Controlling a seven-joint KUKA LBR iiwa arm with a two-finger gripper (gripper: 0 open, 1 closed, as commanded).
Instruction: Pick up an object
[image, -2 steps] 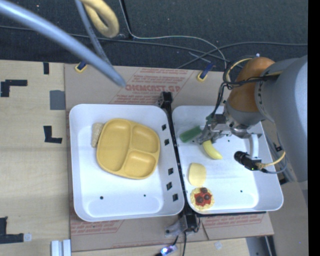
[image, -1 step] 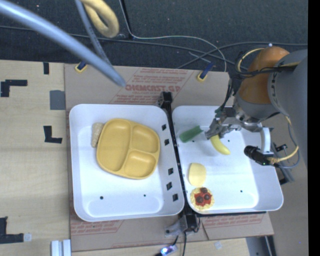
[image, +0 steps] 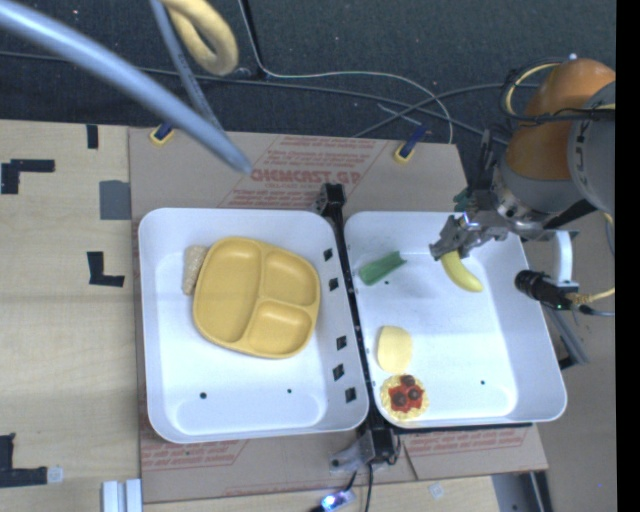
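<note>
Grasp step: gripper pinching banana, right of green piece. Next: lift clear.

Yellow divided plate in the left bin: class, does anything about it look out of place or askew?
Yes. The yellow divided plate sits skewed to the bin's walls, and it lies partly over a tan biscuit-like piece that pokes out at its left edge.

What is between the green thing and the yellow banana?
In the camera view, bare white bin floor and the gripper lie between the green block and yellow toy banana.
</note>
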